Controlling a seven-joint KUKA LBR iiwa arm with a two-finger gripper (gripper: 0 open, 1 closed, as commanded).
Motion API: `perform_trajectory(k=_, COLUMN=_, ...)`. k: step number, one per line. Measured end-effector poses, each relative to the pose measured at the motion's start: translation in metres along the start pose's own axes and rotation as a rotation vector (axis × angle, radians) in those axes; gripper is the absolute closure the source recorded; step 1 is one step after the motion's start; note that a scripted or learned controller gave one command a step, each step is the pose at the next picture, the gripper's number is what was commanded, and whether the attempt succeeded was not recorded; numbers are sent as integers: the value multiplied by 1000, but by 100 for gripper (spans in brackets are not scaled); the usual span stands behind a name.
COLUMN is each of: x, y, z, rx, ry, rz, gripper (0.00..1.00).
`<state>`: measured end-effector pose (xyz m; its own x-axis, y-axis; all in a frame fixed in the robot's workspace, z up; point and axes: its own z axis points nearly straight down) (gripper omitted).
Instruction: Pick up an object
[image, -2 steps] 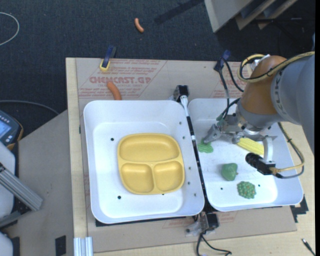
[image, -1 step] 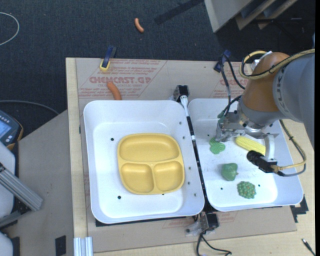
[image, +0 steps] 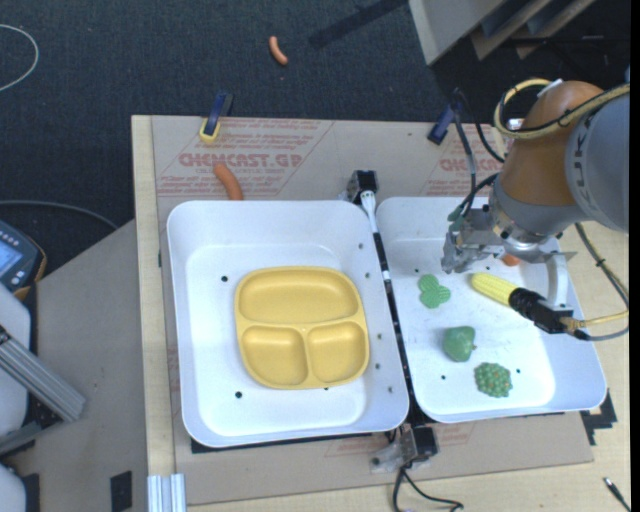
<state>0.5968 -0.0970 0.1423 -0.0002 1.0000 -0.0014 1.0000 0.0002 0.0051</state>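
Gripper (image: 462, 252), finger state impossible to tell, hangs over the right bin (image: 575, 385); a yellow tray (image: 300, 326) sits far left, dark carpet (image: 120, 60) beyond the bench.

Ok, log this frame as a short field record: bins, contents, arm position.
left bin: yellow divided plate
right bin: corn cob, three green toy vegetables
gripper: low over right bin's far end, near corn cob
held object: none visible
outside bins: orange sausage-like piece on board
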Motion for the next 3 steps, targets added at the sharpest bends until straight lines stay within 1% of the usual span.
perform_trajectory(k=1, x=5, y=-5, z=-48, rx=-1, ry=0, rz=-1, gripper=100)
perform_trajectory(k=2, x=5, y=-4, z=-85, rx=-2, ry=0, rz=-1, gripper=100)
perform_trajectory(k=3, x=16, y=-56, z=-74, rx=11, ry=3, rz=2, gripper=100)
